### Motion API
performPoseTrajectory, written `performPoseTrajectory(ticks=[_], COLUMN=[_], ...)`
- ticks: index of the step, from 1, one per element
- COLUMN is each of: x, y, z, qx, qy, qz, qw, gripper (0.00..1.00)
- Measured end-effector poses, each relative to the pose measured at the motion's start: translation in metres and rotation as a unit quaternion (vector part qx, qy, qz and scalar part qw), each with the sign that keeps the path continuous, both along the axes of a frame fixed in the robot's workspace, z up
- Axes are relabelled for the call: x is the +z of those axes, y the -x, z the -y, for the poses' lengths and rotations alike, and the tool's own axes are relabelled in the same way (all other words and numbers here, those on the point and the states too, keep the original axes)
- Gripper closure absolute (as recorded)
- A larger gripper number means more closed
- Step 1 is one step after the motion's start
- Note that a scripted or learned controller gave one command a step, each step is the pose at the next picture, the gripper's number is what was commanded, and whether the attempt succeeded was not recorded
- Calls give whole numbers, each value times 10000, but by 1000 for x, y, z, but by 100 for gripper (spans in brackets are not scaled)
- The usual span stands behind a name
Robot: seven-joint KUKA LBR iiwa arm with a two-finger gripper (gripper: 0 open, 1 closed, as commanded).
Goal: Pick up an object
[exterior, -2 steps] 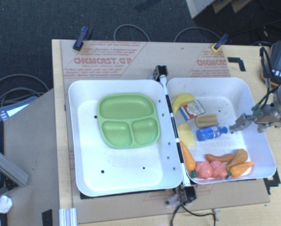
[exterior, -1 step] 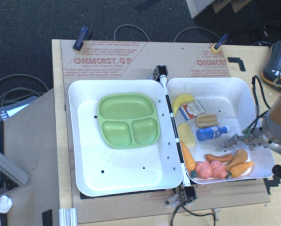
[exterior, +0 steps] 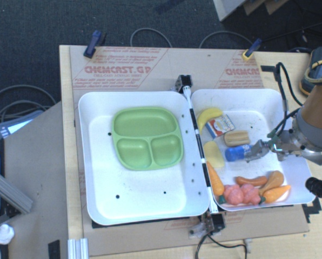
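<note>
Pincer (exterior: 254, 152) touches a smooth blue cylinder (exterior: 234, 154) in the crowded right bin (exterior: 269, 99); its grip state is unclear. Left bin (exterior: 96, 161) holds a sectioned green plate (exterior: 147, 137).

Two white bins, one arm reaching in

We see the gripper (exterior: 254, 151) low in the right bin (exterior: 269, 99) — beside a blue object (exterior: 235, 154); a green tray (exterior: 147, 137) fills the left bin (exterior: 96, 161).
</note>
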State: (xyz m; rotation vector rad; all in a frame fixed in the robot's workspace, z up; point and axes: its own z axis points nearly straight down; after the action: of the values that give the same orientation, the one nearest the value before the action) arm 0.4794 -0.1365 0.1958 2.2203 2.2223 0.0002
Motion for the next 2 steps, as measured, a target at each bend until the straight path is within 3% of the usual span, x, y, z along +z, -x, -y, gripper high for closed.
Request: performPoseTrajectory(ticks=[1, 2], x=[-60, 61], y=[-50, 0], z=[85, 38], qx=[-9, -1], qy=[10, 4], qz=[3, 5], qw=[10000, 10000], gripper=[0, 0])
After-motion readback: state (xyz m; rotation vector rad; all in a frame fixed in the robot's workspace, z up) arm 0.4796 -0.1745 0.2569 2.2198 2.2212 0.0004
